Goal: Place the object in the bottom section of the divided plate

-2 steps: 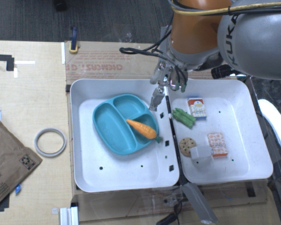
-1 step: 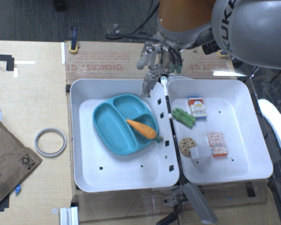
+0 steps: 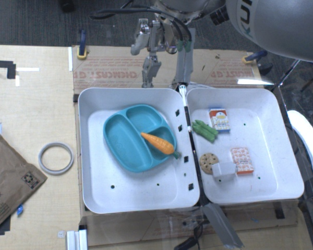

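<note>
Lying on the blue divided plate [image 3: 126, 139], the carrot [image 3: 157, 143] sits well below the spread, empty claw [image 3: 166, 73].

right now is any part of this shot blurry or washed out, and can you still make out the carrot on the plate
Camera view: the arm close to the lens is soft and out of focus; glare whitens the right bin's edge; the carrot on the blue divided plate is sharp, evenly lit, casting little shadow.
</note>
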`<state>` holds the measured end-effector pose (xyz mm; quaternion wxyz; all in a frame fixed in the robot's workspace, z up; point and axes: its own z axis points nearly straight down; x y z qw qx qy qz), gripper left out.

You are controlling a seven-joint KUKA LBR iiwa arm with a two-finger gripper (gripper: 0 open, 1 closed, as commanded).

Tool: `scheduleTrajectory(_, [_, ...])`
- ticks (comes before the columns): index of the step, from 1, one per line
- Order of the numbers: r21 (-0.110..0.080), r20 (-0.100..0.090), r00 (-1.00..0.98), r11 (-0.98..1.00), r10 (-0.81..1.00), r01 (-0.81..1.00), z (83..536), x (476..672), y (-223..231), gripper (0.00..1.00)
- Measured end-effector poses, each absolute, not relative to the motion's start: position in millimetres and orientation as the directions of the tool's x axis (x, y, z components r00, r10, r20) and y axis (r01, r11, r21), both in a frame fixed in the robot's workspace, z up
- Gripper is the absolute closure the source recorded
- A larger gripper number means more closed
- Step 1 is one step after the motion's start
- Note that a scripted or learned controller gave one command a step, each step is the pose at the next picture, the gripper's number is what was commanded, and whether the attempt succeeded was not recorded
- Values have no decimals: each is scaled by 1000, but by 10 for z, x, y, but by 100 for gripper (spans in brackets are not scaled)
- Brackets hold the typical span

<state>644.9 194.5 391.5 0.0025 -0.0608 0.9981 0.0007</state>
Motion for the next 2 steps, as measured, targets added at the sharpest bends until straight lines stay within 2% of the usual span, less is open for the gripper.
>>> scheduleTrajectory(1, [1, -2, -965, 965, -262, -262, 3104, 5857, 2188, 0])
scheduleTrajectory(2, [-1, -7, -794, 794, -608, -608, 4313, 6358, 2260, 0])
